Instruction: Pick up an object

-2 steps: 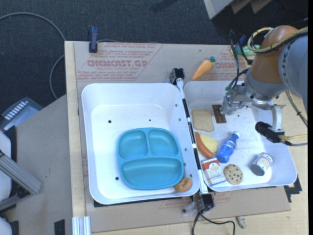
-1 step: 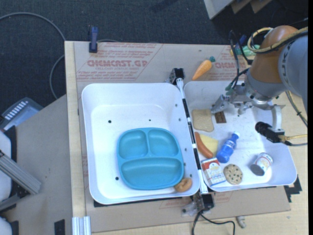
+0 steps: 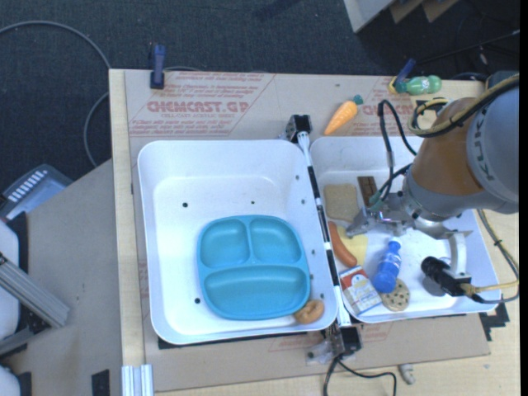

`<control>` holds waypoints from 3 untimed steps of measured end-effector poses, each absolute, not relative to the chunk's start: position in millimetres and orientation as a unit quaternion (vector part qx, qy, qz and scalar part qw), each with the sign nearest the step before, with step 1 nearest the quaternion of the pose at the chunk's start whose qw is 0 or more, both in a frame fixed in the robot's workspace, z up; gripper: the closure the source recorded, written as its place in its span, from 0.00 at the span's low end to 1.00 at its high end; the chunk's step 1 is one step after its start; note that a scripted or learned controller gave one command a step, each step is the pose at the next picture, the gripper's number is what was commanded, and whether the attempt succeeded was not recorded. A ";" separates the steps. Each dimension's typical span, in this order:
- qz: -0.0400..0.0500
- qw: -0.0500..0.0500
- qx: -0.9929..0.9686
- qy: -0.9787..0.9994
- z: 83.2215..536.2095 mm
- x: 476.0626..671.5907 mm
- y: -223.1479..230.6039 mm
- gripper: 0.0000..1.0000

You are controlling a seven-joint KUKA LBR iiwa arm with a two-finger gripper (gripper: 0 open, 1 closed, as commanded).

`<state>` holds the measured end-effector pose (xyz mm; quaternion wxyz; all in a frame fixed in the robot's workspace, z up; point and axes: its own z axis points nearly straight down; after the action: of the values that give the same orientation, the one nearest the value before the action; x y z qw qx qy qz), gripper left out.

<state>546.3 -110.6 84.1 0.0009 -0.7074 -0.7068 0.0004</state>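
My gripper [image 3: 370, 219] hangs low over the middle of the right bin [image 3: 346, 151], on the grey arm with its orange band [image 3: 445, 159]. Just under and around it lie a tan bread slice [image 3: 339, 198], a small brown block [image 3: 367, 189], a yellow cheese piece [image 3: 356, 247] and a red sausage [image 3: 341, 247]. Nearer the front are a blue bottle [image 3: 387, 266], a red-and-white packet [image 3: 358, 289] and a cookie [image 3: 397, 297]. No object shows between the gripper's tips.
The left bin [image 3: 165, 180] holds a blue divided plate [image 3: 252, 266] and a brown pastry [image 3: 310, 310] at its front right corner. A toy carrot [image 3: 341, 116] and a green item [image 3: 419, 83] lie on the bench behind the right bin.
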 end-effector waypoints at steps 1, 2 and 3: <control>0.001 0.001 -0.707 -0.707 84.2 495.4 -126.5 0.00; -0.001 0.000 -0.707 -0.708 84.7 560.6 -98.6 0.00; 0.000 -0.001 -0.707 -0.708 93.8 630.0 -99.1 0.00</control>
<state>630.0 -99.1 93.8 -0.0005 -0.7067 -0.7076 -0.0004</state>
